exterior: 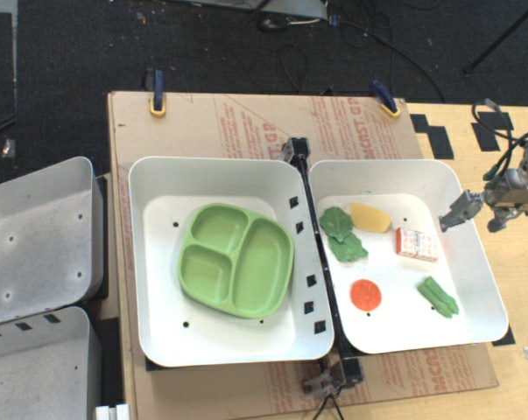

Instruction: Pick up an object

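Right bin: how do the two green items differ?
The leafy green piece is broad, lumpy and darker; the green pod is slim, elongated and a brighter green. The leafy piece lies at the right bin's left side, touching the yellow item; the pod lies near the lower right, apart from everything. Both are green and rest flat on the bin floor.

Lime green tray (235, 259) in my left white bin (150, 234); right bin's got leafy green (342, 234), yellow (369, 218), an orange-red disc (365, 295), a red-and-white box (417, 244).
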### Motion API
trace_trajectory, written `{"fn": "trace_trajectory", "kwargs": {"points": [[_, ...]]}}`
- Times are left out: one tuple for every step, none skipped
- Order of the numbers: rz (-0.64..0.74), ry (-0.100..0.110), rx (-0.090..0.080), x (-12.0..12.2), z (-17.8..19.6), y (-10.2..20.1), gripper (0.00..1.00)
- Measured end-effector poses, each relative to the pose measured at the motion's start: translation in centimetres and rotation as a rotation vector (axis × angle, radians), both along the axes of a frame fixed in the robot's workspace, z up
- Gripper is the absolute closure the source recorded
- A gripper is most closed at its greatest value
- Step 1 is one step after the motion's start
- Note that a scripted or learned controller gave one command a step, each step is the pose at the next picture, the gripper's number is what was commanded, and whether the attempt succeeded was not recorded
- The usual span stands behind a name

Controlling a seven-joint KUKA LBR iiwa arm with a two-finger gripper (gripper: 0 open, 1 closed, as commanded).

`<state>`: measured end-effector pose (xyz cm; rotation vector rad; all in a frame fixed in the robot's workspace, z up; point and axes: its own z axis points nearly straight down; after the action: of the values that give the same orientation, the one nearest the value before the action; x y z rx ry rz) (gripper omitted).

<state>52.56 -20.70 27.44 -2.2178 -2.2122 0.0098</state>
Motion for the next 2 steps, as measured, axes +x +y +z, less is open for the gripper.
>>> {"fn": "trace_trajectory", "kwargs": {"points": [[0.004, -0.011, -0.002, 0.2, 0.6, 0.1, 0.00], [0.001, -0.006, -0.001, 0.4, -5.0, -0.9, 0.00]]}}
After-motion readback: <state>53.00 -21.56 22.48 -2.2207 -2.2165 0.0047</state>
